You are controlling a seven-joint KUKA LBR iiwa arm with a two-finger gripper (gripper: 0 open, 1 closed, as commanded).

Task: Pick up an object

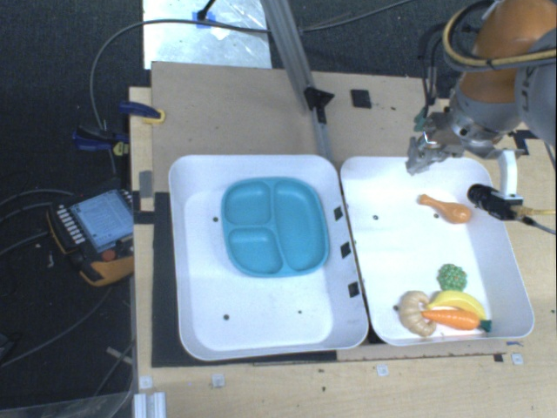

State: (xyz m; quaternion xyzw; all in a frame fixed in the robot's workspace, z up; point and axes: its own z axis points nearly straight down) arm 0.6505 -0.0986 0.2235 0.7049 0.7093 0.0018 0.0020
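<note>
Bench: brown board on dark carpet, cables and a clamp [139,111] at left. Left bin [196,320] holds a blue divided plate [274,226]. Right bin [509,273]: chicken drumstick [446,207] mid-bin; broccoli [451,277], banana [461,302], carrot [452,319] clustered at the near corner (touching). Gripper [424,158] over the right bin's far rim; nothing held, jaw opening cannot be told.

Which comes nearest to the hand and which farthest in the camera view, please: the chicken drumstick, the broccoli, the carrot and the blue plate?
From the hand:
1. Chicken drumstick, just below it in the right bin.
2. Broccoli, lower in that bin.
3. Carrot, near the bin's bottom edge.
4. Blue plate, in the left bin.
</note>
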